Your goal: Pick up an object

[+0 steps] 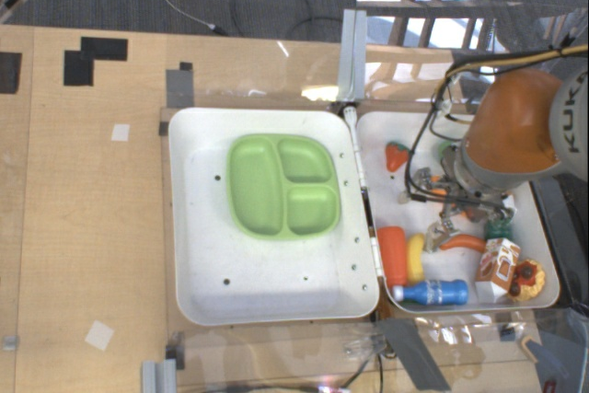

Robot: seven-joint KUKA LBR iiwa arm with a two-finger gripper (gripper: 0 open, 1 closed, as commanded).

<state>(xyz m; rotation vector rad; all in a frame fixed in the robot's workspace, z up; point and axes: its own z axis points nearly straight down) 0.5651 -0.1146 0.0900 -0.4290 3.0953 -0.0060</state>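
My gripper point(453, 224) hangs low in the right bin point(373, 198), under the orange wrist band. It sits directly over a thin orange piece point(463, 243), and I cannot make out any contact. Left of it stand an orange cylinder point(393, 255) and a small yellow item point(416, 258). A blue bottle point(433, 293) lies along the bin's front wall. To the right are a small carton point(498, 263) and a red and tan food piece point(526, 279). A red item with a green top point(396, 156) lies toward the bin's back left.
The left bin point(202, 271) holds a green divided plate point(281, 185). Cables loop around the wrist above the right bin. A metal post point(353, 51) stands at the back between the bins. Wooden bench surface stretches to the left.
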